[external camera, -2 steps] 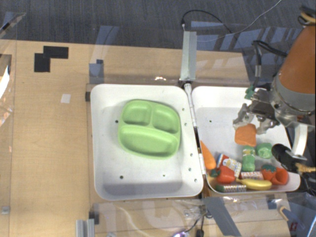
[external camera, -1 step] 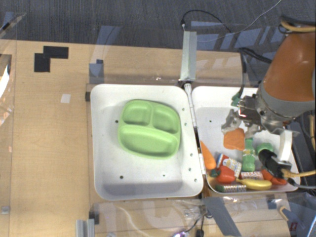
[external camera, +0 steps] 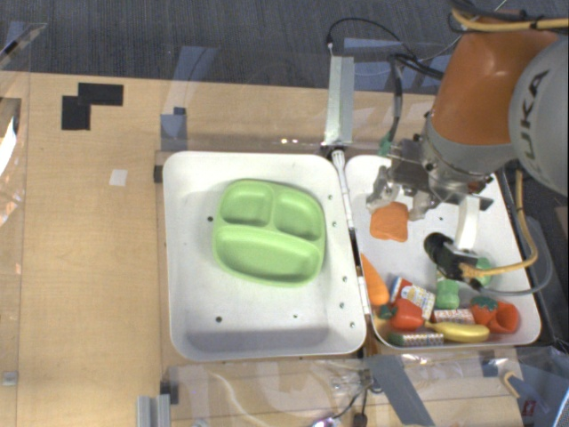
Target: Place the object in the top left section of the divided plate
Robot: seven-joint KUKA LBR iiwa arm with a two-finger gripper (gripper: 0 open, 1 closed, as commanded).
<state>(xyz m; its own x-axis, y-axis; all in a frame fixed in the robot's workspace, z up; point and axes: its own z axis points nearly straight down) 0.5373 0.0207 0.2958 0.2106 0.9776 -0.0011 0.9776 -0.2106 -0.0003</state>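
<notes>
Claw [external camera: 397, 205] above the right bin [external camera: 524, 327], at an orange object [external camera: 389, 223].
The object sits just below the claw; whether the fingers grip it cannot be told. It looks light, smooth, probably rigid plastic: grasp across its narrow width. The green divided plate [external camera: 267, 229] lies in the left bin [external camera: 191, 238]. "KU" is legible on the arm.

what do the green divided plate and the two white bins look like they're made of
Green divided plate: probably moulded plastic or silicone, since the one even colour, rounded edges and soft sheen could fit either.
Left white bin and right white bin: likely thin formed plastic, smooth and slightly glossy, with rounded corners and soft highlights; coated metal can't be ruled out.
</notes>
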